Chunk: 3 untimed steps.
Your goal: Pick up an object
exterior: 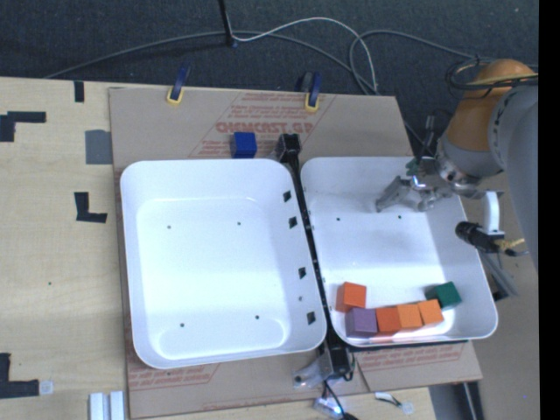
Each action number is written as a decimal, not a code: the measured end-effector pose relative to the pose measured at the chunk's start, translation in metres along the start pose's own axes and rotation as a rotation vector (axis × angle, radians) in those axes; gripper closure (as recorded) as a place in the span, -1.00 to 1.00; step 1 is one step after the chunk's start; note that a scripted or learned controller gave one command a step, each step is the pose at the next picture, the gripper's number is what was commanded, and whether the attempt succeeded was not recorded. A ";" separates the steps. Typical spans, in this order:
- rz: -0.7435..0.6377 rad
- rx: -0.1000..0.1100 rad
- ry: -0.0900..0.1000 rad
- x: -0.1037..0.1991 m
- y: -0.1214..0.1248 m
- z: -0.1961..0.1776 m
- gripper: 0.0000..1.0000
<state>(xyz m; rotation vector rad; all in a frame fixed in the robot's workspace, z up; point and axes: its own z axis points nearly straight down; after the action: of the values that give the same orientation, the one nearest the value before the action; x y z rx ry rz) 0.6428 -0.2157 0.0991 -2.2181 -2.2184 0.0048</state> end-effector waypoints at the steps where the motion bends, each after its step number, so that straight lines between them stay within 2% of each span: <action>1: -0.001 -0.004 -0.001 0.001 0.000 0.011 -1.00; 2: -0.002 -0.006 -0.002 0.001 0.001 0.000 1.00; 3: -0.001 -0.009 -0.002 0.006 0.004 -0.045 1.00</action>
<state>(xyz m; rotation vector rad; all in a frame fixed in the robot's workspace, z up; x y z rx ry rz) 0.6475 -0.2095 0.1439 -2.2225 -2.2246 -0.0028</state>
